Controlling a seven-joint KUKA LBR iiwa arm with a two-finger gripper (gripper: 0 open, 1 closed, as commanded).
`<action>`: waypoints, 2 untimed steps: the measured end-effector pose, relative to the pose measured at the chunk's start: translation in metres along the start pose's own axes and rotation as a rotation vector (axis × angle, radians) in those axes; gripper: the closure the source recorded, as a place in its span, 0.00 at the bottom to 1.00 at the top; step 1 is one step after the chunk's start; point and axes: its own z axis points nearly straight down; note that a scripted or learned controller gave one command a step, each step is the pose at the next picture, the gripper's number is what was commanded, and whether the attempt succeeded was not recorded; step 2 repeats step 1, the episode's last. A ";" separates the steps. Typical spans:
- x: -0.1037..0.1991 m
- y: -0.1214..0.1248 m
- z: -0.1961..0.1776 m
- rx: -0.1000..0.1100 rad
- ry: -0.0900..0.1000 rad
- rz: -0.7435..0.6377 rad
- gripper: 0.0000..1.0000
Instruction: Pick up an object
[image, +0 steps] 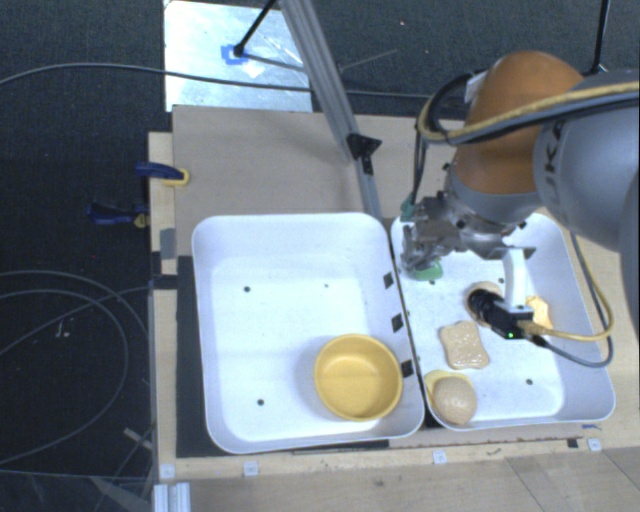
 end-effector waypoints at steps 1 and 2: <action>0.051 0.020 -0.003 -0.002 0.000 0.000 1.00; 0.051 0.020 -0.003 -0.002 0.000 0.000 1.00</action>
